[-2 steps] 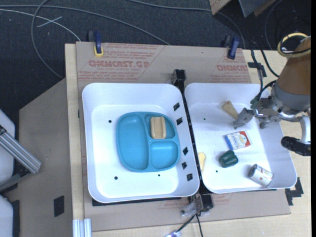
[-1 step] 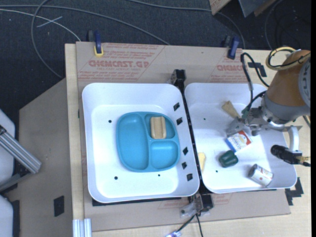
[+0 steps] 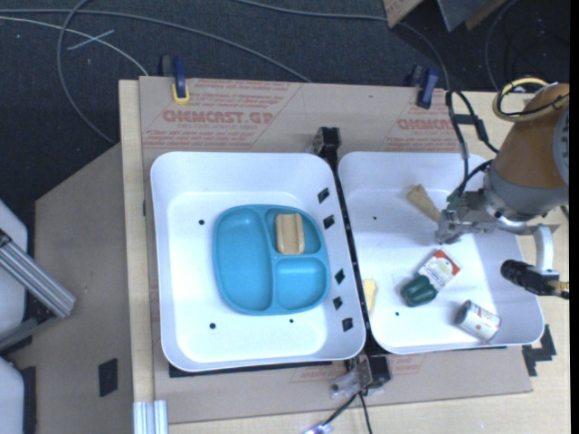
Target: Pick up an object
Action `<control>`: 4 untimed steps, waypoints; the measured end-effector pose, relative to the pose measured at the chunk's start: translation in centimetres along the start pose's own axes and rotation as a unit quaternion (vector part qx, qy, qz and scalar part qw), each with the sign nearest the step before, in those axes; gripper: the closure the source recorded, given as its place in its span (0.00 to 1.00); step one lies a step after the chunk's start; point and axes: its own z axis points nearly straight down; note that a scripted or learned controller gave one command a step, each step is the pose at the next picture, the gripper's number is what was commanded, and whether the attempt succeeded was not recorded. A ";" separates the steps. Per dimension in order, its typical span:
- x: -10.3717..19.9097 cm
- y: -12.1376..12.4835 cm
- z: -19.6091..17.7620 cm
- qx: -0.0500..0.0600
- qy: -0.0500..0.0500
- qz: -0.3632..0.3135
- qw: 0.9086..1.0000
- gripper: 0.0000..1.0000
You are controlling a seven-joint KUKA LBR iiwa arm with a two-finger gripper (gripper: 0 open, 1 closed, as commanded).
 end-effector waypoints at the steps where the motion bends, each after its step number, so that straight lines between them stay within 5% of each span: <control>1: -0.6 0.6 -6.2 -0.003 -0.002 0.000 1.000 1.00; 2: -0.6 0.8 -11.7 -0.003 -0.002 -0.001 1.000 1.00; 4: 9.7 -2.4 -13.4 0.001 0.001 -0.003 1.000 1.00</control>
